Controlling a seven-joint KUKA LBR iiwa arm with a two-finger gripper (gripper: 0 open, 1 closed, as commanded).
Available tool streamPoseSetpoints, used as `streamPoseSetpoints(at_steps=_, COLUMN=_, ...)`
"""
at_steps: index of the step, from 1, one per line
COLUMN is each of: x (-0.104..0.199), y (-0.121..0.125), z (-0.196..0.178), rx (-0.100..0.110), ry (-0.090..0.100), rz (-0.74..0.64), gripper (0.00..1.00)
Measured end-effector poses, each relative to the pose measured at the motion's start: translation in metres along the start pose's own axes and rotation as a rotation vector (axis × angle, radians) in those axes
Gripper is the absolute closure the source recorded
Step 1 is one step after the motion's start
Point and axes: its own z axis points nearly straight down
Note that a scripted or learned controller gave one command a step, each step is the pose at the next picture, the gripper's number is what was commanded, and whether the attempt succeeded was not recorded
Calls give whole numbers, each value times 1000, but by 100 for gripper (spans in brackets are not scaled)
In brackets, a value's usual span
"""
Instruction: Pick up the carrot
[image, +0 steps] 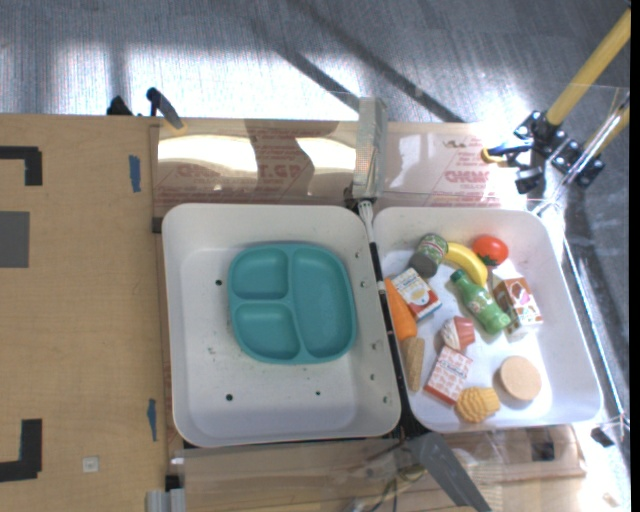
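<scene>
Plainly, two white bins sit side by side on the bench. The left bin (190, 300) holds a teal plate (295, 302) with three compartments, lying flat near its middle. The right bin (570, 330) holds a cluster of toy foods. The carrot (402, 318) lies along that bin's left wall, close to the divider between the bins, orange and roughly lengthwise up and down the view. A small white carton (416, 291) overlaps or touches its upper end, and a tan roll (414, 362) lies just below it. Above these is a dark can (430, 250), with a banana (466, 262) beside it and a tomato (490, 248) near the far corner. A green bottle (478, 303) lies tilted in the middle, next to a juice box (518, 300). Nearer the front are a red packet (448, 373), a corn cob (478, 403) and a tan disc (520, 380). Cardboard (70, 300) covers the bench to the left of the bins, and a yellow pole (590, 65) with black clamps slants across the upper right corner. Nothing touches the carrot from above. As for the gripper, I cannot tell how far open it is or whether it has hold of anything.
</scene>
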Motion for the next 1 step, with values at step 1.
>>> streamPoseSetpoints(at_steps=1, x=-3, y=0, z=-13, rx=7, ry=-12, rz=1, gripper=100)
